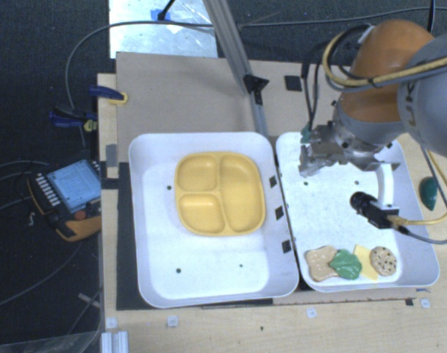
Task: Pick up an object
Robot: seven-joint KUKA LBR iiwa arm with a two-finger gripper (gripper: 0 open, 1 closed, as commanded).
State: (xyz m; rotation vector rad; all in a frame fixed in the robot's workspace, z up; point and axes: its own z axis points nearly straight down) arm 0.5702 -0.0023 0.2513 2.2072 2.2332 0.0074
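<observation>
- Whether the jaws are spread or pressed together cannot be told; they point down at the far left corner of the right bin (332, 230), over bare white floor.
- The arm (385, 65), grey with an orange band, reaches in from the right above that bin.
- The things to pick lie in a row along the right bin's near edge, well apart from the jaws: a toast-shaped biscuit (320, 263), a green leaf (347, 265) touching it, a yellow slice (365, 256) partly under the leaf, and a round cookie (384, 260) with dark chips.
- A dark green thing (428, 191) sits at the right bin's right rim; what it is cannot be told.
- The left bin (209, 274) holds a yellow divided plate (220, 194) lying flat.
- Both bins rest side by side on the brown worktop (179, 94).
- Blue clamps (98, 94) grip the worktop's left edge.
</observation>
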